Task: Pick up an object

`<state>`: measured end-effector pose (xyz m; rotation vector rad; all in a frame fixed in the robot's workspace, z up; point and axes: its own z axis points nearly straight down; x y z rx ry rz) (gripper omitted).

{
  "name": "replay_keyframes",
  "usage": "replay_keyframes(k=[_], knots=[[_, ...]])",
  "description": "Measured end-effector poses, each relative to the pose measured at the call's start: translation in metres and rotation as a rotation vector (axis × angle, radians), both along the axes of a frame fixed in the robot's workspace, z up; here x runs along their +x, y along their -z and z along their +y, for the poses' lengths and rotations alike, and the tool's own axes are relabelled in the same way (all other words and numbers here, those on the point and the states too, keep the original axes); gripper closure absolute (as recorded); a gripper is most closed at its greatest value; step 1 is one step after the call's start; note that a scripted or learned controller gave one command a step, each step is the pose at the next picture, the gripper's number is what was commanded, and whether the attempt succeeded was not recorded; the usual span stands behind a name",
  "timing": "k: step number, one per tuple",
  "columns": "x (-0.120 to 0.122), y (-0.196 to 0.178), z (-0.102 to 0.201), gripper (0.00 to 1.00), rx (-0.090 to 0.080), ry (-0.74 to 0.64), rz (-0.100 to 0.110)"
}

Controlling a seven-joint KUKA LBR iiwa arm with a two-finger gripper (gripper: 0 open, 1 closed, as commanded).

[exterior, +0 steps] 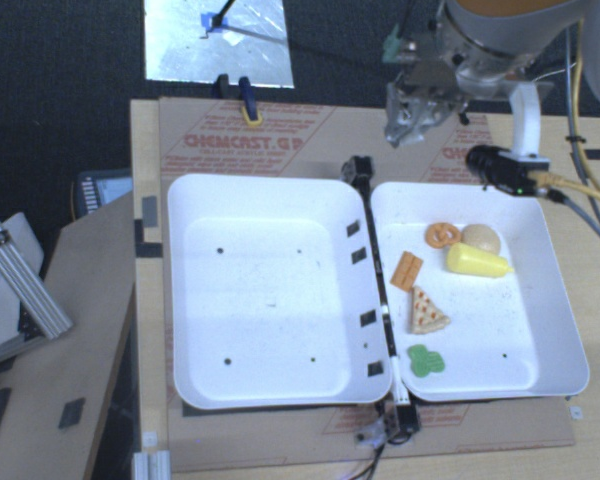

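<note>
Tool: above the table's far edge, nothing held; opening unclear.
Right bin: 6 food pieces.

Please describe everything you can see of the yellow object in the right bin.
The yellow object looks like a smooth plastic toy, wide at its left end and narrowing to a blunt tip on the right. It lies on its side in the upper part of the right bin. A round beige piece touches its upper edge; the pretzel sits close by.
</note>
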<state>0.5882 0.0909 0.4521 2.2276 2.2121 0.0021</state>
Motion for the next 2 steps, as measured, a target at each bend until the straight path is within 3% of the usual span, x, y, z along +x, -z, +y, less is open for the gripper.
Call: replay_keyframes(k=[1,2], knots=[[-0.034,0.022,-0.131,1.00,-0.004,0.007,0.003],[-0.078,0.066,-0.175,1.00,0.000,-0.002,0.005]])
